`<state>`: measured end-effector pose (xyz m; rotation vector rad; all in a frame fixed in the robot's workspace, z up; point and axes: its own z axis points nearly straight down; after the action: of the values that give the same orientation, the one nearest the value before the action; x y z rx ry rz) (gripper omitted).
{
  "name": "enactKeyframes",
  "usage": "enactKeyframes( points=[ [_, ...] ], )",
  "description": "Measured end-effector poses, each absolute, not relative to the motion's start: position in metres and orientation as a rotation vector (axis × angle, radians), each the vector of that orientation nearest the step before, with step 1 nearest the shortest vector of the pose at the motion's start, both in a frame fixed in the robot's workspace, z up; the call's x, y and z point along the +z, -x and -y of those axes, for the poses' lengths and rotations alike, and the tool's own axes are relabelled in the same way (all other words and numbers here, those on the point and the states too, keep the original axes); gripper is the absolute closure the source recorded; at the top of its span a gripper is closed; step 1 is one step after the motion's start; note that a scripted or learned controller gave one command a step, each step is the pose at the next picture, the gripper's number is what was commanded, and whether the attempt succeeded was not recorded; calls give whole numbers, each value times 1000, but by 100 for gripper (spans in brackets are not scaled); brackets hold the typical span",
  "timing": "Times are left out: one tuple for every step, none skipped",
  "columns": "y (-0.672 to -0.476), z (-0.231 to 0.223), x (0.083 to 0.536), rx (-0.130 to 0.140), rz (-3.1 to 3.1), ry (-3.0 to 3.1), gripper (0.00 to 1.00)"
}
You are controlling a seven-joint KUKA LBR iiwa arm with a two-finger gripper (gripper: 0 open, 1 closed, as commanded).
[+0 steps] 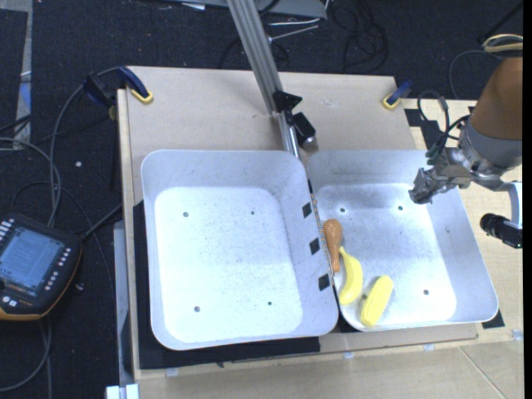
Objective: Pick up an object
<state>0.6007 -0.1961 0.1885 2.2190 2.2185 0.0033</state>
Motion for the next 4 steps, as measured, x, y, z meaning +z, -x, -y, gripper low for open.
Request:
enactKeyframes(
  points=[
    [-601,196,219,2,-2220,-2220,100],
    [-600,143,211,0,-2227,-2218,100],
    [-594,91,225,2,-2227,-2216,100],
    [-593,39,216,1,-2227,-2218,100]
  ],
)
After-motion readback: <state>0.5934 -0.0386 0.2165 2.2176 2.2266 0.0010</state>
